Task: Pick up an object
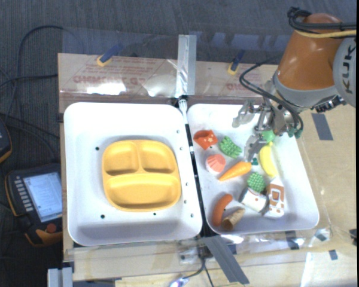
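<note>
Two bins (78,160), hand (258,137) above banana (268,160)

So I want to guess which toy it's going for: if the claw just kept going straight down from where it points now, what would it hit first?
Most likely the yellow banana, which lies just under the claw in the right bin. Depth is hard to judge from this slanted view, so the green toy beside it can't be ruled out.

yellow divided tray (142,174), left bin (78,160)

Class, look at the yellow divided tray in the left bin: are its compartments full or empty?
Empty. The yellow tray shows bare compartments; the toy foods lie in the right bin.
</note>
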